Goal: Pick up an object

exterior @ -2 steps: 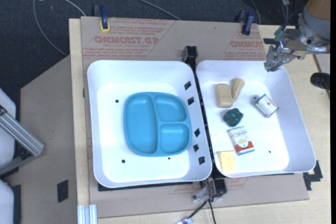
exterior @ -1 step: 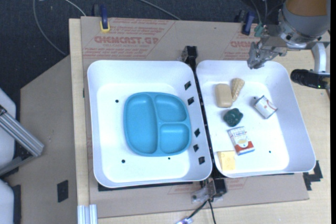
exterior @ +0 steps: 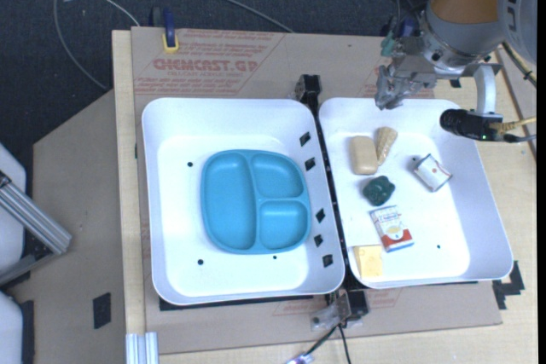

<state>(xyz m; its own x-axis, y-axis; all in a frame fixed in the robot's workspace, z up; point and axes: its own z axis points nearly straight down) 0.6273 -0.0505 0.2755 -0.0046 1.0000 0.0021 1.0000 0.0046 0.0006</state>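
The right bin (exterior: 478, 209) holds several small objects. A tan block (exterior: 363, 154) lies beside a pale ridged piece (exterior: 386, 141) near the bin's upper left. Below them sits a dark green lump (exterior: 378, 189). A small box with a red edge (exterior: 392, 229) and a yellow card (exterior: 368, 261) lie toward the front. A white and grey box (exterior: 432, 172) rests to the right. My gripper (exterior: 390, 96) hangs over the back rim of the right bin, above the ridged piece, with nothing seen between its fingers.
The left bin (exterior: 171, 251) holds a blue divided plate (exterior: 255, 200). A row of black clips (exterior: 317, 192) runs along the divider between the bins. A black cylinder (exterior: 465, 123) juts over the right bin's far right corner. Cables lie on the dark floor behind.
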